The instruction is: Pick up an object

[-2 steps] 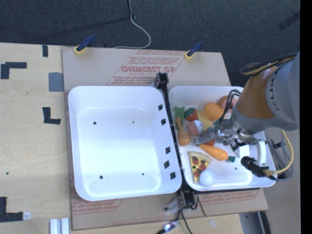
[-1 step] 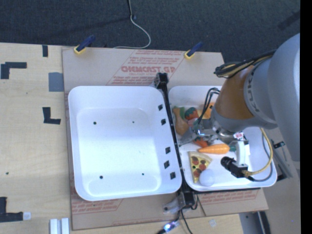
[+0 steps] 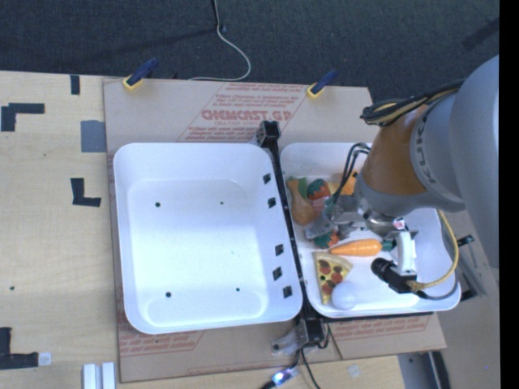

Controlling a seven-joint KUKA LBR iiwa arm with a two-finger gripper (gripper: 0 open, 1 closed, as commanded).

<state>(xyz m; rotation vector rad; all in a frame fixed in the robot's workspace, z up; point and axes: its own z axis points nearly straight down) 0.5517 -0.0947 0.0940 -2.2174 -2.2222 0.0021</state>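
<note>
Over right bin (image 3: 434, 302), gripper (image 3: 328, 217) low among toys, carrot (image 3: 355, 248) beside

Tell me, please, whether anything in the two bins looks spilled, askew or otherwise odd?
Nothing stands out. The toy foods, carrot and pizza slice included, lie loose inside the right bin, none over its rim, with the arm reaching in above them.

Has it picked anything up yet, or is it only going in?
Done: the arm has reached over the right bin and the gripper sits low among the toys. In hand: nothing I can confirm; its tip is buried in clutter. The carrot, pizza slice and white ball lie in the bin. Left: the grasp and lift itself.
</note>
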